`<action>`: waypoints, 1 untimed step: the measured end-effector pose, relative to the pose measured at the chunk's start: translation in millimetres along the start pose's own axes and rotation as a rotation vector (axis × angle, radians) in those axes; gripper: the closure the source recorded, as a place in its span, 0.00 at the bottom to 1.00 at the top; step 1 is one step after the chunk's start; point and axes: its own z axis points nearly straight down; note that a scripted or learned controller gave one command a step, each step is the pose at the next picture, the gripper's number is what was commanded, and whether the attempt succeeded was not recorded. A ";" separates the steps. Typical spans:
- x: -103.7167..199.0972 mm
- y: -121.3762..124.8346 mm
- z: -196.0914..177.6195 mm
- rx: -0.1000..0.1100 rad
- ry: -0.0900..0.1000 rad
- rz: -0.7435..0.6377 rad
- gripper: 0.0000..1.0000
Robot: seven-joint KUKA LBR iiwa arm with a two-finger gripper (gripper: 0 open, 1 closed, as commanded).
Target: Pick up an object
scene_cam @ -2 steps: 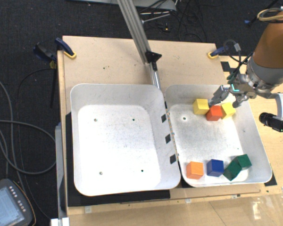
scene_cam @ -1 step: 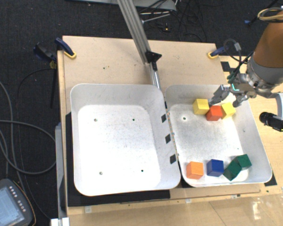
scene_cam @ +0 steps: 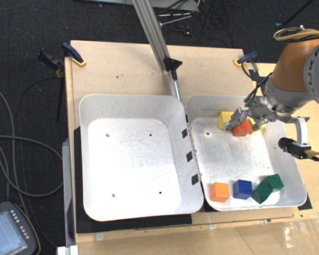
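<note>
The grey arm [scene_cam: 300,70] comes in from the upper right of the frame and bends down over the right bin [scene_cam: 287,193], which takes up the centre-right; the left bin [scene_cam: 130,158] fills the centre-left. At the arm's tip, the gripper [scene_cam: 240,122] sits low over the upper part of the right bin, right on a red-orange block [scene_cam: 243,128] with a yellow block [scene_cam: 224,119] touching it on the left. The red-orange block appears wedged at the fingers, but whether they are closed on it or merely against it I cannot tell.

To do this step well, the fingers should bracket the red-orange block alone, square to two opposite faces and clear of the yellow neighbour, then lift straight up.

That block looks roughly cubic, with no clear long axis, and is turned a little off the bin's edges.

Along the lower edge of the right bin lie an orange block [scene_cam: 219,191], a blue block [scene_cam: 243,189] and two green blocks [scene_cam: 268,188].
</note>
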 end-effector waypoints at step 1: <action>-6.2 -7.2 49.0 -0.001 0.000 0.002 0.00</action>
